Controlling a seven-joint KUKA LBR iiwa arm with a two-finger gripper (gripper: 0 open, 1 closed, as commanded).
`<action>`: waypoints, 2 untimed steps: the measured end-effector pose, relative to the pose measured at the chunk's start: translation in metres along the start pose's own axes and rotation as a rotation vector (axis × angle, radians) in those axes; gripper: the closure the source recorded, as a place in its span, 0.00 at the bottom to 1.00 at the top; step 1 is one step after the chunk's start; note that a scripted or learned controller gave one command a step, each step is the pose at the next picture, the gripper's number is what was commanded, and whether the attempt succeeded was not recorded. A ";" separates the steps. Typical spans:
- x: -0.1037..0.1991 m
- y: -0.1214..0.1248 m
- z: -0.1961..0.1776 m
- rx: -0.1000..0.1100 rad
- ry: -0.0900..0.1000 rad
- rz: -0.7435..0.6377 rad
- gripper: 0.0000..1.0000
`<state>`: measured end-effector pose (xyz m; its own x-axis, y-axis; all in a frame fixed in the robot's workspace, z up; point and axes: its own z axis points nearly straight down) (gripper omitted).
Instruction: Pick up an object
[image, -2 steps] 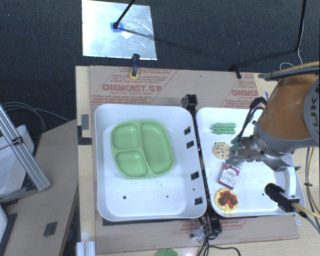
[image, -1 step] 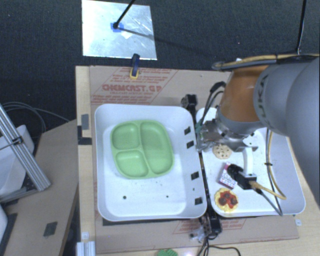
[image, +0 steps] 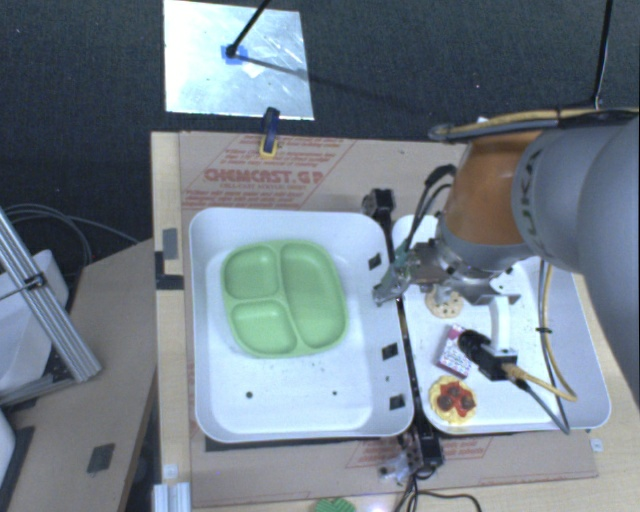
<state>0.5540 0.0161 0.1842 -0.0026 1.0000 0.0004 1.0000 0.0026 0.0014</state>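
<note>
A small round cookie (image: 441, 301) lies in the right bin (image: 585, 345), just beneath my gripper (image: 400, 280); a pink packet (image: 455, 352) and toy pizza (image: 453, 398) sit nearer the camera. I cannot tell the jaws' state. I judge I'm approaching; next I must descend. The left bin (image: 290, 395) holds a green divided plate (image: 284, 298).

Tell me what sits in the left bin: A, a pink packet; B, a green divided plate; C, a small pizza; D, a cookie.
B: the green divided plate lies in the left bin, while the pizza, packet and cookie are in the right bin.
</note>
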 end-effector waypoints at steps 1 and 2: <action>-0.063 0.028 -0.001 -0.003 -0.003 0.005 0.00; 0.022 0.104 -0.038 -0.011 0.001 -0.010 0.00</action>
<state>0.6577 0.0379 0.2223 -0.0128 0.9999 0.0015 0.9998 0.0127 0.0127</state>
